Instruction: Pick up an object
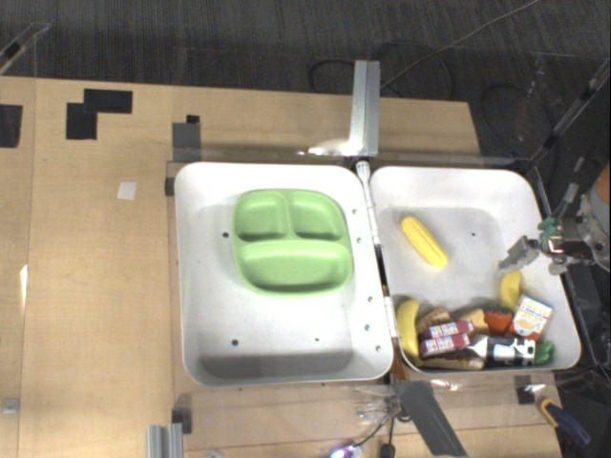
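Taking the right bin [458,184] as our landmark, we start with the biggest things: the left bin [205,256] sits edge to edge with it and holds a green divided tray [291,239], well apart from anything we need to grasp. Inside the right bin, the crowd of objects lies packed along its near wall: a banana [408,324] at the near left corner, a flat packet with red print [446,333], a dark bottle [496,351], a red piece [497,321], a small white carton [532,316] toward the near right corner, and something green [543,353] tucked at that corner. A yellow corn cob [424,241] lies alone near the bin's middle, with bare floor all round it. The gripper [537,248] hangs over the bin's right side, just above a small yellow piece [512,287] that sits at the edge of the pile; we cannot tell how its claw stands, since it is small and blurred here. We judge the step to be choosing and approaching a target. To do it well, we favour an object with free space on both sides: the corn cob looks the cleanest choice, grasped across its short width. If we go for the yellow piece below the gripper instead, we must mind the carton beside it and the bin's right wall.
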Available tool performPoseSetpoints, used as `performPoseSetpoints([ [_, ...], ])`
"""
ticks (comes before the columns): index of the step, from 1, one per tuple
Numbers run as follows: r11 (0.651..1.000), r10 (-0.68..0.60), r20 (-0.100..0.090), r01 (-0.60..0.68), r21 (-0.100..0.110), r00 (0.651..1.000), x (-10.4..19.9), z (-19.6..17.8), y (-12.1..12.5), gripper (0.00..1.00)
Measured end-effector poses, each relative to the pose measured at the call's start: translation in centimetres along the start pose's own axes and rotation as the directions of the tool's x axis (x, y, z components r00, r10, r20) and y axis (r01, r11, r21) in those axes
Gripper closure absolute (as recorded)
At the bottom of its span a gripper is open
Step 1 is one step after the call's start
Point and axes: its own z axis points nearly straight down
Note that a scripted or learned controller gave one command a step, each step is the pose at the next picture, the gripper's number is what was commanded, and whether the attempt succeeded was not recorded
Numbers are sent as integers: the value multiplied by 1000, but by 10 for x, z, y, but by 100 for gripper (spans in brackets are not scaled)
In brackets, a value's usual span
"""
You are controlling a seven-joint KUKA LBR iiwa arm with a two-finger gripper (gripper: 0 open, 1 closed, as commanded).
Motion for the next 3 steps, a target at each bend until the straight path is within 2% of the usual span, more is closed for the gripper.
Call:
performPoseSetpoints([
  [1,1000,-17,0,17,1,1000,14,101,12,0],
  [2,1000,7,1,-7,-10,1000,37,119,69,0],
  [3,995,-99,0,99,-10,995,99,119,111,0],
])
